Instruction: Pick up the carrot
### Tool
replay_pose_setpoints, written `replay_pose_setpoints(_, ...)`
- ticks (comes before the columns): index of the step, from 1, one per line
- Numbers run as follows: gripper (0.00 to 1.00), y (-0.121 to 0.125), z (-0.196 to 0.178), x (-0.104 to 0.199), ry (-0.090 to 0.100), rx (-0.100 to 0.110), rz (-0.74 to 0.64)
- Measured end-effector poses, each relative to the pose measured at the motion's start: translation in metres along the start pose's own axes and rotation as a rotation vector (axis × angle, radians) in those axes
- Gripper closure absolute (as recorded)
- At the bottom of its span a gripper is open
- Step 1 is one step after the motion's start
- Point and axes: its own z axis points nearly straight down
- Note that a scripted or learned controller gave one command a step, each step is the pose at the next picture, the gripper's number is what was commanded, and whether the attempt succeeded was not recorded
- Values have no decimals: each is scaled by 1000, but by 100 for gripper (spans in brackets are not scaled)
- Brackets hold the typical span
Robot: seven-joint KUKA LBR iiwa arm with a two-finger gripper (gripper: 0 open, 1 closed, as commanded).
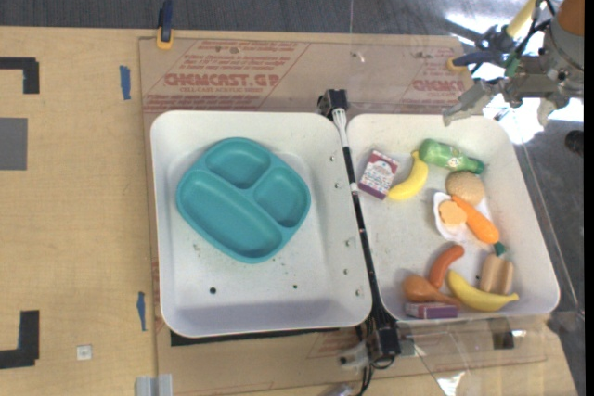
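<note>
The carrot [480, 223], orange with a small green tip, lies slantwise in the right bin [533, 199], near that bin's right wall and beside a fried egg toy [449, 216]. My gripper [484, 95] hangs above the bin's far right corner, well apart from the carrot and further back. Nothing shows in its grasp.
Around the carrot lie a green vegetable [452, 155], a beige potato [466, 188], two bananas [409, 180] [481, 293], a small box [378, 173], a red sausage [444, 262] and a hot dog bun [495, 273]. The left bin [186, 292] holds a teal divided plate [243, 198].
</note>
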Motion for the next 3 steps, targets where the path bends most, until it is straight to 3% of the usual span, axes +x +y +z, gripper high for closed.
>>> replay_pose_setpoints(1,0,-82,146,5,4,8,-197)
replay_pose_setpoints(2,0,-74,177,16,-1,-3,-336)
replay_pose_setpoints(3,100,-72,167,15,-5,-11,-333)
